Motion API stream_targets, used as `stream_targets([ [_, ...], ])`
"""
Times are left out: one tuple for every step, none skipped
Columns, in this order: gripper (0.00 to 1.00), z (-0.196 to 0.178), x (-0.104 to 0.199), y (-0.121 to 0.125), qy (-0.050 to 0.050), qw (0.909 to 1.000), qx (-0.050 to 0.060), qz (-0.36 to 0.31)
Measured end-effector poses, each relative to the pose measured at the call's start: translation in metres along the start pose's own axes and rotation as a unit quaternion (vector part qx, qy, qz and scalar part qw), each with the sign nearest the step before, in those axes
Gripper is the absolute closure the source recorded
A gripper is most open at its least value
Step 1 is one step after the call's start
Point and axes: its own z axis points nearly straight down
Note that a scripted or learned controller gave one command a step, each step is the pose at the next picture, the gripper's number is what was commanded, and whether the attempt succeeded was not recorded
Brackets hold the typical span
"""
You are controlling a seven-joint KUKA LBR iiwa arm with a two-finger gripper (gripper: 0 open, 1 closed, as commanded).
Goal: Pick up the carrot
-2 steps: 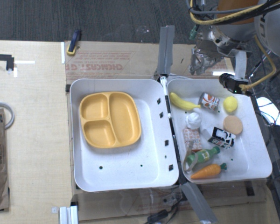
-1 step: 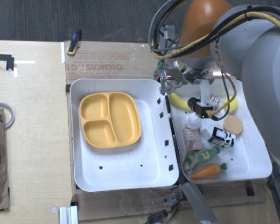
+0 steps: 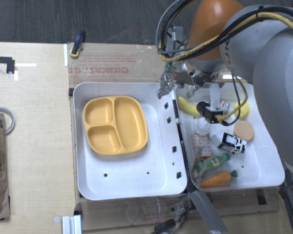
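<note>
Hovering Far From the Carrot

The gripper (image 3: pixel 167 87) hangs over the divider at the bins' far side; I cannot tell how its jaws stand. The carrot (image 3: pixel 218 179) lies at the right bin's (image 3: pixel 260 163) near edge, well apart.

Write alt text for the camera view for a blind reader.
The carrot lies at the near edge of the right bin, beside a green bottle, with a banana and a tan disc farther back; the end effector hovers apart from it, over the far end of the rim between the bins. The left bin holds a yellow divided plate.
</note>
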Motion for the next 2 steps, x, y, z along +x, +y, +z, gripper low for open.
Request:
stream_targets([
  [0.00, -0.0004, -0.0617, 0.0116, 0.000, 0.9989, -0.001, -0.047],
  [1.00, -0.0097, -0.0634, 0.0120, -0.001, 0.9990, -0.001, -0.045],
])
